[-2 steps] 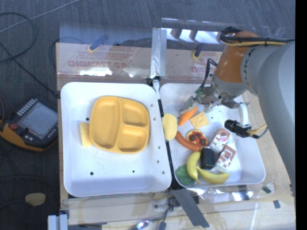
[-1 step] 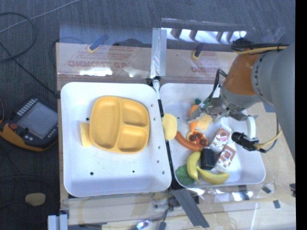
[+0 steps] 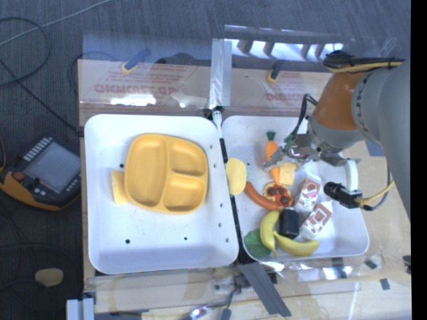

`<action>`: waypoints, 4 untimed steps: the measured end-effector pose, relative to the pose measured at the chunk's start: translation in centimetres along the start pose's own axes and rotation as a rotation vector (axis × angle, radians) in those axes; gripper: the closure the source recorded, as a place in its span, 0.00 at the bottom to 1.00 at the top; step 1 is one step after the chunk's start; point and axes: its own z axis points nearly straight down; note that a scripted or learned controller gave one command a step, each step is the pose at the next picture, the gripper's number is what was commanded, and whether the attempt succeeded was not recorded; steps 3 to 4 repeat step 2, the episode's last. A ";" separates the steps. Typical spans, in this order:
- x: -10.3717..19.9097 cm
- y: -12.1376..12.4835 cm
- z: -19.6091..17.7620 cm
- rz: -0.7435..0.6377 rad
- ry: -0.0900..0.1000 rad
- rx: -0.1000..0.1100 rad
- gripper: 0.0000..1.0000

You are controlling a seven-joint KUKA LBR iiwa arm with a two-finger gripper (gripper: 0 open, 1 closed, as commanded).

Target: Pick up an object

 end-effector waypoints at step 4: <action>5.7 4.0 -11.2 -0.042 0.001 0.006 1.00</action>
